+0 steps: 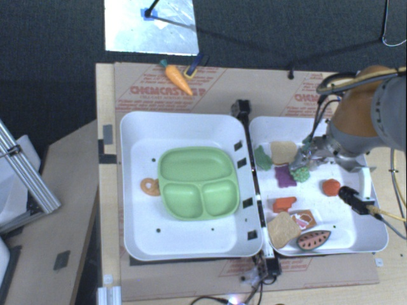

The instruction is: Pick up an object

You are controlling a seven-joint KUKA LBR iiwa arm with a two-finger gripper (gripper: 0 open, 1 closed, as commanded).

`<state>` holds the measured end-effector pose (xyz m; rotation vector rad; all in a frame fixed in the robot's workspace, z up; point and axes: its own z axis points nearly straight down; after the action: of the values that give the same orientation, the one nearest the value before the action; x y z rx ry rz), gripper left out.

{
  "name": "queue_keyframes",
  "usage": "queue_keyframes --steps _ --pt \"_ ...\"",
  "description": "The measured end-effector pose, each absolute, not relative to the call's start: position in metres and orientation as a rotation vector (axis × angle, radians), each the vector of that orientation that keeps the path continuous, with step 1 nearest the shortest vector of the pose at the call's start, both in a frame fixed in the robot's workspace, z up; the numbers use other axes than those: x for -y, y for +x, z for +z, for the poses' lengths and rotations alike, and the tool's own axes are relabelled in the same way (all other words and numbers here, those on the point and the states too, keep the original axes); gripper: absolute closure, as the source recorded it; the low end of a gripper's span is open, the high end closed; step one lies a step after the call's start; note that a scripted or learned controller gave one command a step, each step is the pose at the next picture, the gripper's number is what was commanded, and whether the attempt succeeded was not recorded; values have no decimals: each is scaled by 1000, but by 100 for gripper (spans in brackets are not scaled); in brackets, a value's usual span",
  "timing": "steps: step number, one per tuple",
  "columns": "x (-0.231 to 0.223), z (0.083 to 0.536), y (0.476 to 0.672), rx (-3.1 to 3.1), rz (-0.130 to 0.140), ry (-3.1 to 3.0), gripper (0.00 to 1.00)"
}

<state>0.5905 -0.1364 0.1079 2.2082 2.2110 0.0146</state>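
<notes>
In the right bin [365, 234], right of centre in the frame, the gripper [304, 162] sits low over a green broccoli piece [300, 172], which lies just beside a purple piece [285, 176]; whether it is clenched or released I cannot tell. To do this well, it should come straight down on the broccoli alone and close squarely before lifting. The purple piece, a tan bread slice [283, 151] above and a green leaf [262, 157] to the left crowd it, while an orange-red ball [331, 187] lies to the right and the green tray [197, 183] sits in the left bin [137, 234].

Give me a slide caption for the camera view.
KUKA gripper down over broccoli in right bin; green tray in left bin.
</notes>
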Motion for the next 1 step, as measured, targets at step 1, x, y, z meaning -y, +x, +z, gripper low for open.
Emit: queue_keyframes --steps 1 --pt "128 155 594 -2224 6 2212 100"
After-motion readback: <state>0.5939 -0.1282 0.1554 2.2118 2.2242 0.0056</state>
